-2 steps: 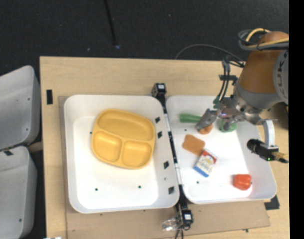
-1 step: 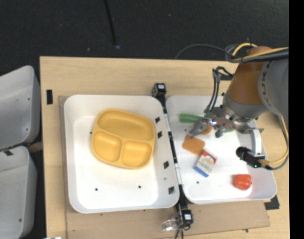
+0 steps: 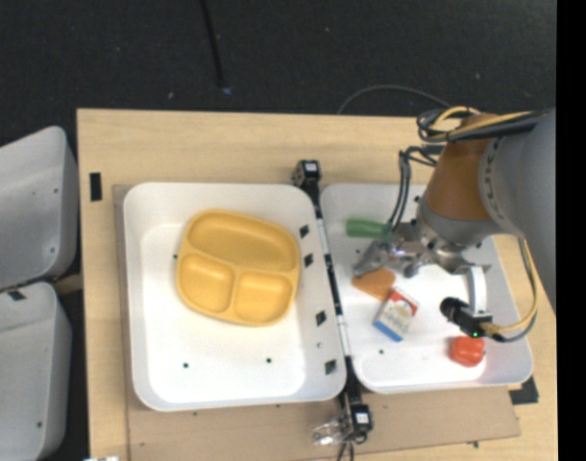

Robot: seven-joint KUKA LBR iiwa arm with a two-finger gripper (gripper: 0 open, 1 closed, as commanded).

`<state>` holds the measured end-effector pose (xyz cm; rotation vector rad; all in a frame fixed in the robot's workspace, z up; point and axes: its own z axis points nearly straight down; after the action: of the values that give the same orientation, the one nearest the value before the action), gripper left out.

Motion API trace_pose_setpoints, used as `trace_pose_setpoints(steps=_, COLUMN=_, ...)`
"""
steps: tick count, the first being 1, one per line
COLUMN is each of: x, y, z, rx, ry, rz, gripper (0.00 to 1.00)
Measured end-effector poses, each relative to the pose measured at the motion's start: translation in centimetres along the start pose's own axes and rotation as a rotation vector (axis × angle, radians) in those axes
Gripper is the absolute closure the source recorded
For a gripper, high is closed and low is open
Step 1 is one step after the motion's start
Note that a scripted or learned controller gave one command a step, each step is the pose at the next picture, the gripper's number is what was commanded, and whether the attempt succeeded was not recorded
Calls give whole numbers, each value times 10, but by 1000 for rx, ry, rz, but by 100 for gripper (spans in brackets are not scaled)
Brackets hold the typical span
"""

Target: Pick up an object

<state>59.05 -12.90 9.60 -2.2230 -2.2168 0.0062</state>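
Currently the end effector point(image 3: 387, 257) sits low in the right bin point(image 3: 504, 368), just above an orange block point(image 3: 375, 282); its finger state cannot be determined; a yellow tray point(image 3: 237, 267) occupies the left bin point(image 3: 158, 373).

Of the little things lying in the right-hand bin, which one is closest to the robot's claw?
The flat orange piece, right beneath the gripper. The green object lies farther up, the small box lower, and the red object sits off near the bin's corner.
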Motion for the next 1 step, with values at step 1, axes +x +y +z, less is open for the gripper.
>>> trace_pose_setpoints(steps=1, x=0, y=2, z=-10, rx=-1, ry=3, rz=2, gripper=100)
